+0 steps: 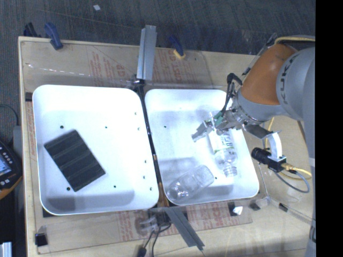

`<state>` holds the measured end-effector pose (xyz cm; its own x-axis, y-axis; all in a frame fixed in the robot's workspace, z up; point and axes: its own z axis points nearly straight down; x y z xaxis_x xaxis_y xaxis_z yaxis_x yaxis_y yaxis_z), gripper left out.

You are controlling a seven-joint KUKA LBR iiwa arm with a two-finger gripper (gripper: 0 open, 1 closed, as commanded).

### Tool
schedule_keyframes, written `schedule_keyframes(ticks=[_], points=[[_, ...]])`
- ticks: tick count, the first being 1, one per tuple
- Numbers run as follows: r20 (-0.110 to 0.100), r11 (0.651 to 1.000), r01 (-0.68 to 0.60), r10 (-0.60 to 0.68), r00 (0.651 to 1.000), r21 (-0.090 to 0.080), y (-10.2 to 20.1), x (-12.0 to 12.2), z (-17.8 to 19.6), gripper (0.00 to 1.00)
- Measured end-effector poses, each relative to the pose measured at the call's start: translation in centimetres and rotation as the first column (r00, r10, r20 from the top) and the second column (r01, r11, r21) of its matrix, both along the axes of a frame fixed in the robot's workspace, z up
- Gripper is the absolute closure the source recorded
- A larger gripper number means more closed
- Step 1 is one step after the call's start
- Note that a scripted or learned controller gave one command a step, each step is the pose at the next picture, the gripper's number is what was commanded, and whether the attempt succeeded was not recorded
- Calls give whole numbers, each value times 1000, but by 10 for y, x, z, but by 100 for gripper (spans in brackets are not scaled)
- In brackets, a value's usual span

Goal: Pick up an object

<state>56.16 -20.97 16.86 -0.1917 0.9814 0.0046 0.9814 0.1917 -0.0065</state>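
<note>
The arm [278, 84] is reaching into the right bin [177, 103] from its right edge, and the gripper [206, 128] is hanging near the middle of that bin, just above a clear plastic bottle [225, 151] lying along the right wall. Whether the jaws are wide or narrow cannot be told here. A second clear bottle [188, 182] is lying near the front edge. A dark ribbed pad [74, 159] is sitting in the left bin [80, 98], toward its front left corner.
</note>
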Motion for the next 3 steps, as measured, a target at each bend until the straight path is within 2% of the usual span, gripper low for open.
schedule_keyframes(ticks=[1,2,3], points=[[8,998,-56,56,998,-4,5,-2,41,0],[7,994,-110,110,994,-4,1,23,11,0],[4,993,-117,117,993,-2,1,20,-18,0]])
